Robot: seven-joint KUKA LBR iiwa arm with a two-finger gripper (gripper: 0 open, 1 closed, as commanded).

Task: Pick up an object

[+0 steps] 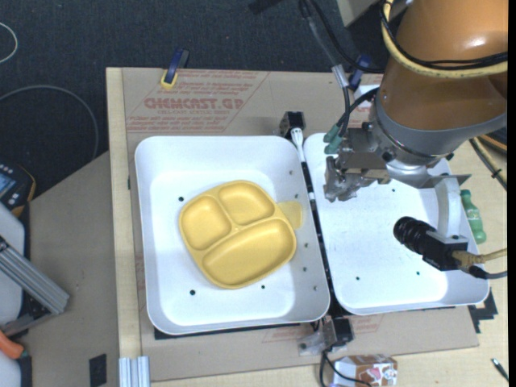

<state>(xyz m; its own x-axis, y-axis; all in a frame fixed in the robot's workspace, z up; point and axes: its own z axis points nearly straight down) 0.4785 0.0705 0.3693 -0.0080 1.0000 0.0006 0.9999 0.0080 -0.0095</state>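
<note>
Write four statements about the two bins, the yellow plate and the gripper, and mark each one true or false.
1. A yellow plate lies in the bin on the view's left. True.
2. The yellow plate has five compartments. False: it has three, two small ones and one large.
3. The gripper hangs over the bin on the view's right, near that bin's inner edge. True.
4. The gripper is touching the yellow plate. False: they are apart, with the rims where the two bins meet lying between them.
</note>
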